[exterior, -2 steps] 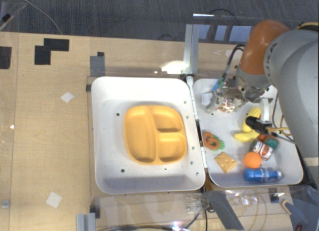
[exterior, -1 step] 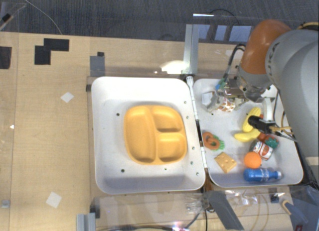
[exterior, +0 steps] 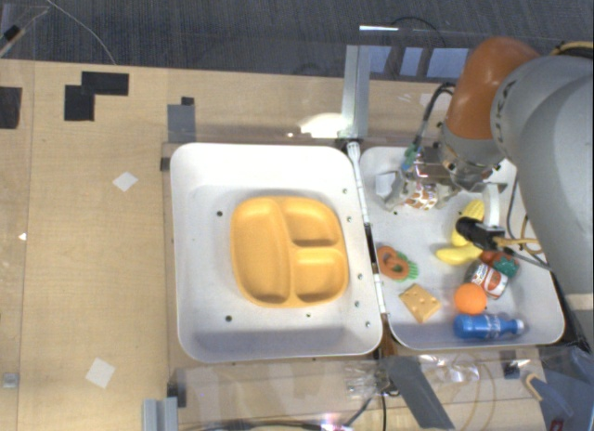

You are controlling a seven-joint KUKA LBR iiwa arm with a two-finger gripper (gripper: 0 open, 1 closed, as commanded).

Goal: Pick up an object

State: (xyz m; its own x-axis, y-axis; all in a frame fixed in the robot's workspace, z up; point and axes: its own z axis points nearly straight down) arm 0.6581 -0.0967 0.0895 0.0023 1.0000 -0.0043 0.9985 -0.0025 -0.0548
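Camera view from above, at a slant: a pale wooden surface (exterior: 83,262) carries two shallow white bins side by side. The grey arm (exterior: 548,132), with its orange band, reaches in from the right and covers the right bin's (exterior: 419,234) far right corner. Its gripper (exterior: 415,176) hangs over the far left part of that bin. It is a blur of metal and cable, and I cannot tell whether it is spread or pressed together.

Just below the gripper lies a small red-and-white patterned object (exterior: 423,199), partly hidden and too unclear to name. I cannot tell whether the gripper touches it.

The other things sit in the near and right part of the same bin:
- a green and orange ring-shaped toy (exterior: 393,263) by the left wall
- a tan square block (exterior: 420,303) near it
- a yellow banana (exterior: 454,254) mid-bin
- a second yellow piece (exterior: 473,211), half covered by the robot's hardware
- a red-and-white can (exterior: 489,279)
- an orange ball (exterior: 471,299) touching or just beside the can
- a blue bottle (exterior: 489,328) lying along the near wall

Bare white floor shows in the middle left of this bin.

The left bin (exterior: 200,234) holds a yellow divided tray (exterior: 288,250) at its centre, with open floor all round.
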